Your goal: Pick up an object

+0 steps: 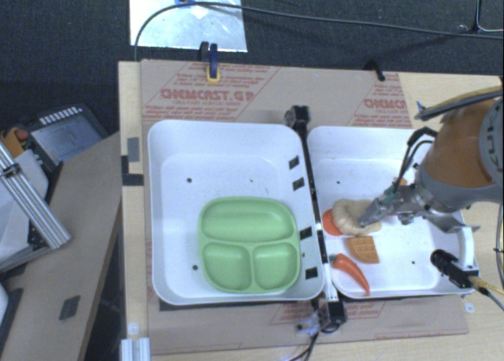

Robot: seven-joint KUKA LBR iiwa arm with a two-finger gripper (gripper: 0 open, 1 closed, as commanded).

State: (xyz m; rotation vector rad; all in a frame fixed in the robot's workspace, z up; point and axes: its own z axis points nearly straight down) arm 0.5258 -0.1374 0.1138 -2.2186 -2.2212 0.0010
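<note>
Reaching in from the right, the arm (465, 150) has its gripper (376, 213) low in the right bin (370, 143), with the tip lying over a pale, bread-like lump (346, 214) near the bin's left wall. Whether the fingers are wide, narrow or closed on anything cannot be told; the tip is small and dark against the lump, and no object is clearly seen between them.

Candidate objects are bunched tightly. A red slice (331, 225) peeks from under the lump's left edge, a tan waffle-like piece (364, 251) lies just below and touches or nearly touches it, and an orange carrot-shaped toy (352, 271) sits near the front corner. The left bin (228, 143) holds a green divided tray (250, 243), well apart from the gripper.

Several things could go wrong, in my judgement. The lump looks rounded and smooth, so fingers closing off-centre may squeeze it out sideways instead of gripping it. Because its neighbours are so close, one finger may land on the red slice or the waffle piece, giving a grip on two things or none. The lump also lies close to the dividing wall (313, 194), so a finger on that side may hit or jam against the wall. A shallow pinch could let the object drop on the lift.
</note>
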